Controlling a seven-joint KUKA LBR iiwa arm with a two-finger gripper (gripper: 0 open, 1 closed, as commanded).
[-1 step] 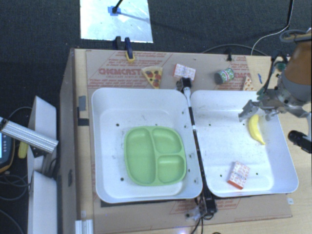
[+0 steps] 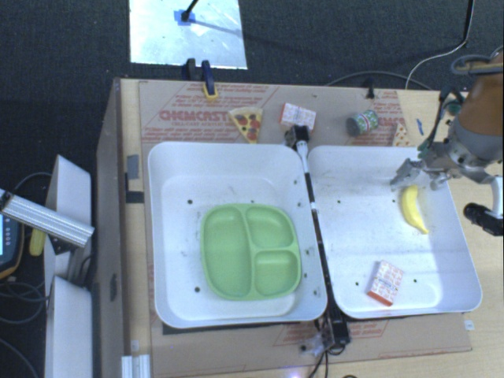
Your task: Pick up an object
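A yellow banana [image 2: 413, 209] lies in the right bin [image 2: 354, 235], near its far right side. My gripper [image 2: 418, 179] hangs just over the banana's far end, open, with its fingers spread to either side and nothing held between them. A small red and white box [image 2: 385, 282] lies near the front of the same bin. In the left bin [image 2: 177, 179] sits a green divided plate [image 2: 252, 250].
On the cardboard behind the bins lie a toy pizza slice [image 2: 246, 122], a small patterned packet [image 2: 298, 116] and a little can [image 2: 363, 122]. A black divider [image 2: 309, 195] runs between the bins. The arm's orange band [image 2: 482, 105] stands at the right edge.
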